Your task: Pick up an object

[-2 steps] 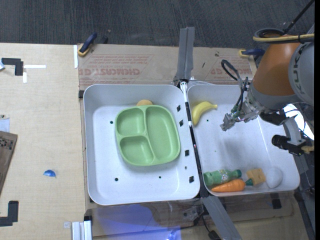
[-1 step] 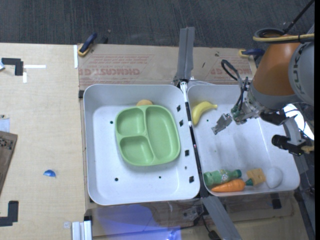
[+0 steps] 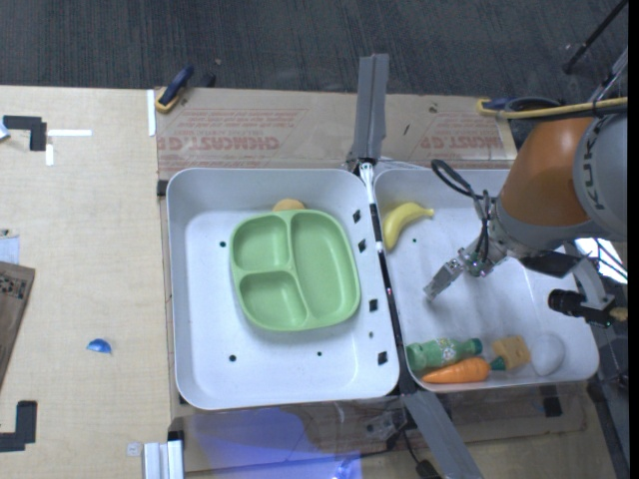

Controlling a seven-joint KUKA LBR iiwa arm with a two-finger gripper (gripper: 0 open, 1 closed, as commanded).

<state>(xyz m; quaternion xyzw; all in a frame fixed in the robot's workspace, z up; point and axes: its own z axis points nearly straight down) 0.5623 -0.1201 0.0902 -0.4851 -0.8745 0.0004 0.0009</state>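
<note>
You've got the two-finger metal gripper (image 3: pixel 446 277) over the right white plastic bin (image 3: pixel 574 367), fingers narrowly apart w/ nothing between; yellow curved banana (image 3: pixel 401 220) lies well apart, near bin's top-left corner.

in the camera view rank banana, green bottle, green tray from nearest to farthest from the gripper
1. The banana, in the right bin, up and left of the gripper.
2. The green bottle, at the right bin's near edge, below the gripper; roughly as close as the banana, so too close to call.
3. The green tray, over in the left bin, plainly farthest.
</note>
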